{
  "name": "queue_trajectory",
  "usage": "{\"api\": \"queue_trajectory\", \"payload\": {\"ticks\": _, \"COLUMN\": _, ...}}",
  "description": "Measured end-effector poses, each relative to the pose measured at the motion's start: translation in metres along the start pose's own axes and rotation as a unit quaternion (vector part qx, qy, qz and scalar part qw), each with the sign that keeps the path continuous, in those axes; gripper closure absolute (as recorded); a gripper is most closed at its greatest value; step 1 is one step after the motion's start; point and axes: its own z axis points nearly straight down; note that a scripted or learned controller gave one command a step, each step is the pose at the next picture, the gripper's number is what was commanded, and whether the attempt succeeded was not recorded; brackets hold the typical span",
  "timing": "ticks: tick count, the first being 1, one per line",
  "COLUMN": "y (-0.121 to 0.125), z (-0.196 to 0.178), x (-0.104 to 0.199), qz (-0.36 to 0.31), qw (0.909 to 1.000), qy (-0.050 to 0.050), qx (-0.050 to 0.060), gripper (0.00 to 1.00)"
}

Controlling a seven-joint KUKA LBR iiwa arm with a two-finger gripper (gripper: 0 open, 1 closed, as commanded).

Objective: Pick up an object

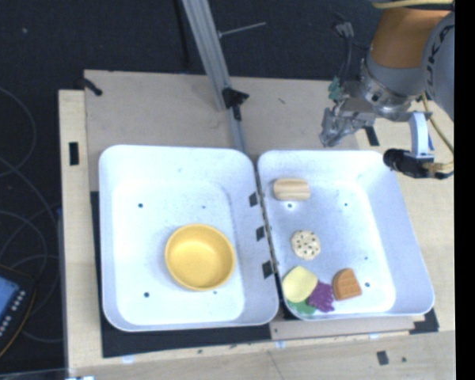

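From my remote seat I see a purple toy, yellow piece and brown piece at the right bin's near edge, a cookie and roll beyond, a bowl in the left bin, and the gripper past the far rim, jaw state unclear.

Robotics lab: bench, loose cables.
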Motion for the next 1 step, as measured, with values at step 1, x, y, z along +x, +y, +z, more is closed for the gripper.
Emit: {"api": "queue_trajectory", "payload": {"ticks": 1, "y": -0.0088, "z": 0.0113, "x": 0.0410, "qz": 0.000, "qw": 1.0000, "qy": 0.000, "qx": 0.000, "gripper": 1.00}}
